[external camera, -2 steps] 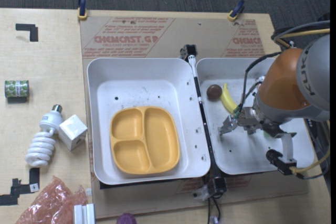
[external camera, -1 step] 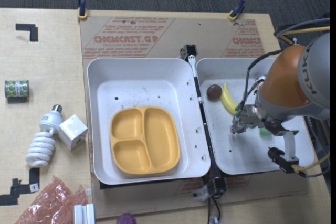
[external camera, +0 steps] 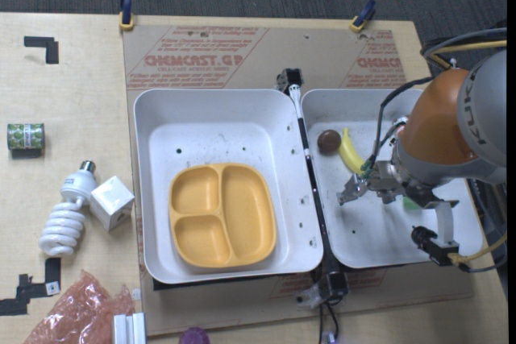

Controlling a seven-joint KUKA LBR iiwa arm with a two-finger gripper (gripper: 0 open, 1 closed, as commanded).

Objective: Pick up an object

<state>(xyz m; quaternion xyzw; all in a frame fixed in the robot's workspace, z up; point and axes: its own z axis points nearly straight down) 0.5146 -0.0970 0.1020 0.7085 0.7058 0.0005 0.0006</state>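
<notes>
A yellow banana (external camera: 350, 153) lies in the right bin (external camera: 343, 238), with a small brown ball (external camera: 328, 142) just to its left. My gripper (external camera: 352, 191) hangs low over the right bin, just below the banana's lower end. I see nothing between its fingers. A green thing (external camera: 412, 203) peeks out under the wrist at the right. The arm's orange band (external camera: 435, 121) covers much of the bin's right side.
The left bin (external camera: 153, 173) bears a yellow three-compartment plate (external camera: 222, 215). Outside the bins on the left lie a spiral light bulb (external camera: 66, 209), a white cube (external camera: 112, 202), a green can (external camera: 25, 137) and pink mesh (external camera: 76, 310). Cables trail at the right.
</notes>
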